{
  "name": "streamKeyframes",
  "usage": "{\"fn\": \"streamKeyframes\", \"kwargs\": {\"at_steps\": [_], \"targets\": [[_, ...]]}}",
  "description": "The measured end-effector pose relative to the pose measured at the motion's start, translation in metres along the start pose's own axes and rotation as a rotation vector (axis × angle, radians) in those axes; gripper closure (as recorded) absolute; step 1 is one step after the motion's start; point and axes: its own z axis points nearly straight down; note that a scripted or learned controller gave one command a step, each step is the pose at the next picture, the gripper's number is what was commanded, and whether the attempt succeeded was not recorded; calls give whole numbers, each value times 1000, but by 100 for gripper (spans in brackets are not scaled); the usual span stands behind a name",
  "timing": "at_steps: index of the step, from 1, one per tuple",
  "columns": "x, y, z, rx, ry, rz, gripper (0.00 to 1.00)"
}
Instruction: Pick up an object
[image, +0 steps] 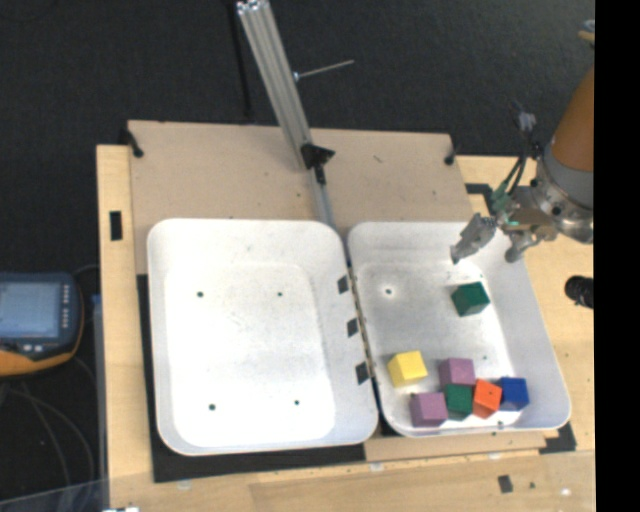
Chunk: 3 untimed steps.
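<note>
My gripper (492, 245) hangs over the far right part of the right bin (530, 330), open, with nothing between its fingers. One finger (470, 240) points down-left and the other finger (517, 248) stands to its right. A dark green block (469, 298) lies alone just below the gripper, apart from it. A yellow block (407, 367) sits nearer the bin's front left. Along the front edge cluster two purple blocks (457, 372) (428, 407), a green block (458, 399), an orange block (486, 397) and a blue block (513, 391).
The left bin (245, 330) lies beside the right one, with small black clips (352, 326) along the seam. A slanted aluminium pole (283, 95) rises behind the bins. A grey handheld device (35, 315) rests off the bench's left edge.
</note>
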Motion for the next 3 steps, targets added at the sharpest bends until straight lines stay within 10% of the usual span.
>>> {"fn": "streamKeyframes", "kwargs": {"at_steps": [1, 2, 3], "targets": [[107, -14, 71, 4, 1, -5, 0], [102, -12, 57, -4, 1, 4, 100], [67, -51, 80, 2, -3, 8, 100]]}}
